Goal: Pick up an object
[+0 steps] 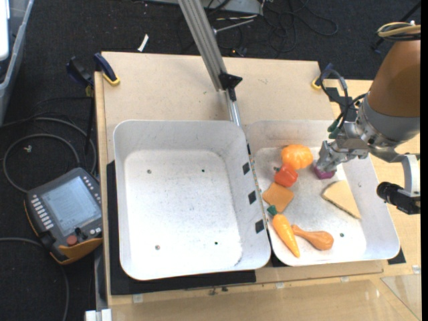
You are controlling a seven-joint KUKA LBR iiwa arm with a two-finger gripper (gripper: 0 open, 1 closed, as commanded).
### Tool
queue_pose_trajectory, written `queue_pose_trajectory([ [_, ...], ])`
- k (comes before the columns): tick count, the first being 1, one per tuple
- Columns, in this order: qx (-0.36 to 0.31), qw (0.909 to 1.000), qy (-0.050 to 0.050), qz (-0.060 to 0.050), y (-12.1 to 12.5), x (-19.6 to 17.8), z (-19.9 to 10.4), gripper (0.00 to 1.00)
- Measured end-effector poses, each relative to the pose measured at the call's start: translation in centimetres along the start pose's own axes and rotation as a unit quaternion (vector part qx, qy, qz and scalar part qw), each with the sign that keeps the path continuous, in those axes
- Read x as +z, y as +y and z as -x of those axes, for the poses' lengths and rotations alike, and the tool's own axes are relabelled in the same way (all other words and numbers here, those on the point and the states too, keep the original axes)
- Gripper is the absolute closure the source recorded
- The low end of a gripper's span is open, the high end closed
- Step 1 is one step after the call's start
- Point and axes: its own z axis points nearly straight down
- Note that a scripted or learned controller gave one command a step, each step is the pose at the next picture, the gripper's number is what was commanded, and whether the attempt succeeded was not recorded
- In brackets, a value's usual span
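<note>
The grey arm with the orange band reaches in from the right, and its gripper (329, 160) is low inside the right shallow white plastic bin (381, 236), near the back part of this bin. The gripper is directly over a small purple object (324, 172), maybe a toy grape or eggplant, and seems to touch its top. If the fingers are wide or narrow I cannot tell, because the wrist hides them from this angle.

There are 6 things in the right bin. A round yellow-orange fruit-shaped toy (297, 156) lies just left of the purple object, and a small red toy (286, 176) touches its lower left side. Below the red toy is a flat orange square block (278, 196). A pale yellow wedge like a piece of cheese (342, 199) lies below the gripper, apart from the purple object. At the front, an orange toy carrot with a green end (283, 233) lies beside an orange pear-shaped toy (314, 237), near each other.

The left shallow white plastic bin (127, 179) stands just beside the right one on the light wooden surface (174, 89). A grey metal pole (204, 35) stands at a slant behind the bins.
</note>
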Motion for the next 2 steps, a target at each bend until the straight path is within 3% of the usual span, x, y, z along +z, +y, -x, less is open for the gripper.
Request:
queue_pose_trajectory([
  [2,0.0,1.0,0.001,0.001,3.4,0.9,-10.2,1.0],
])
